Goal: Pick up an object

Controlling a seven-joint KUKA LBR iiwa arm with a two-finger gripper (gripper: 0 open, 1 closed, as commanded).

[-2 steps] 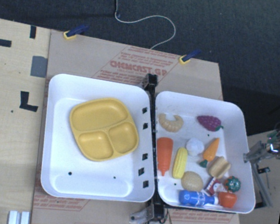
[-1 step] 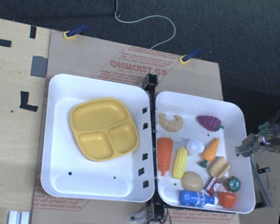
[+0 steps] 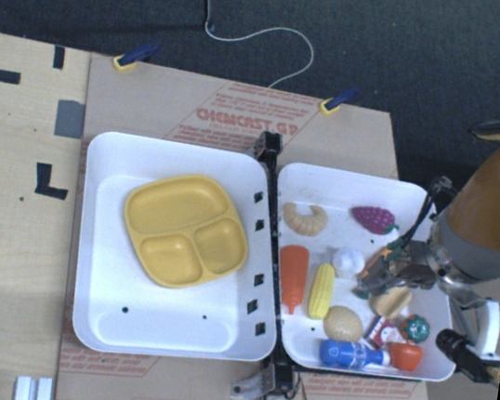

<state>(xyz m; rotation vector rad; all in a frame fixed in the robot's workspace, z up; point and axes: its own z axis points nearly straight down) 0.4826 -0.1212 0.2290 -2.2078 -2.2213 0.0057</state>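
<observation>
1. Tan, rounded object (image 3: 391,302) sits by the right bin's (image 3: 328,180) right edge, under the gripper (image 3: 387,274).
2. Whether it is gripped: cannot tell.
3. Yellow tray (image 3: 186,229) lies in the left bin (image 3: 101,218); cardboard (image 3: 236,112) underlies both bins.

Glossy white plastic bins (image 3: 101,246) rest on matt brown cardboard (image 3: 235,117); yellow tray (image 3: 187,230) smooth plastic.

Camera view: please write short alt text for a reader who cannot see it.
The arm's end effector is low over the right bin, which holds toy food: a carrot, corn, grapes, a croissant, a potato and a blue bottle. The left bin holds a yellow divided plate.
</observation>
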